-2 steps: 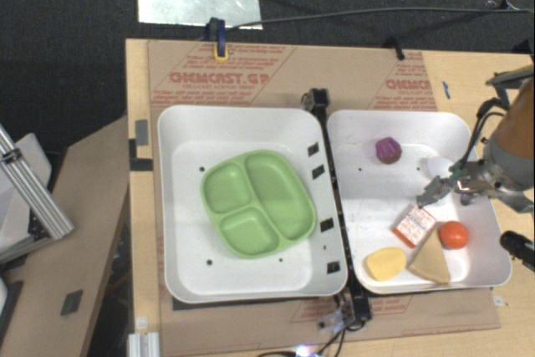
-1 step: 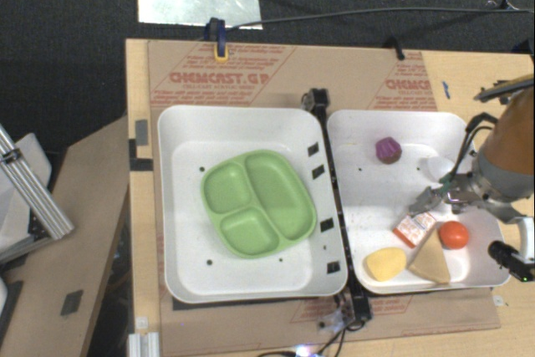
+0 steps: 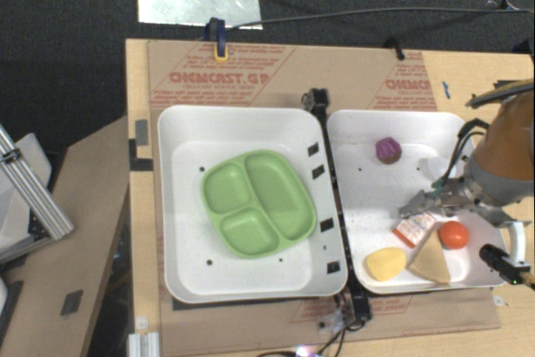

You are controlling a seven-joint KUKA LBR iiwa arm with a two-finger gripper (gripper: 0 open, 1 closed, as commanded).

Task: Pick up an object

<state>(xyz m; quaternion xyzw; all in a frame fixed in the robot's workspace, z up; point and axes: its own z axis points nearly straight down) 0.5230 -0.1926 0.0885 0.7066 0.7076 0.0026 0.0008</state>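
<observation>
In the right bin [image 3: 368,130], the purple ball [image 3: 388,150] sits alone near the back with free floor around it, while the other toys crowd the front edge. The arm [image 3: 508,155] leans in from the right, its gripper [image 3: 435,201] low above the small red-and-white box [image 3: 415,227]; whether the gripper is spread or pressed together, I cannot tell.

Bench [image 3: 276,67], cardboard-covered: 2 white bins [image 3: 180,180] [image 3: 359,130] side by side.

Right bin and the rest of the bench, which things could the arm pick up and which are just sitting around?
For the job:
gripper, low in the right bin
purple object
red-and-white packet
red ball
tan wedge
yellow piece

Lying about:
green divided plate in the left bin
blue clamp on the bench's far edge
</observation>
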